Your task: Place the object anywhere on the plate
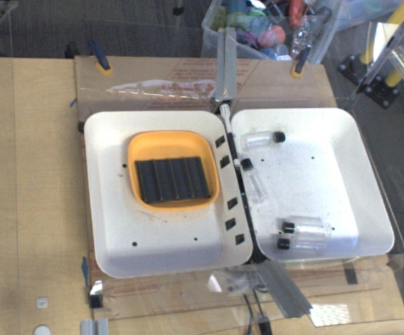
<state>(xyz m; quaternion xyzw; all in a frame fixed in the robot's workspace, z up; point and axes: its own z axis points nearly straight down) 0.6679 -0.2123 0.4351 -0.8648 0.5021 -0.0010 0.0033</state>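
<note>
An orange plate (137,147) with rounded corners lies in the left white bin (111,236), toward its back. A black ribbed rectangular object (172,179) lies flat on the plate and covers most of its floor. In the right white bin (341,159) lie several clear vials with black caps. One vial (261,139) is at the back left. Another vial (253,183) rests along the divider. Two more vials (306,233) sit side by side near the front.
A row of black tabs (231,202) runs down the wall between the bins. Behind the bench stands a clear tub of coloured toys (278,9). Blue clamps (102,61) hold the cardboard at the back. Tape and loose bits lie at the front edge (285,295).
</note>
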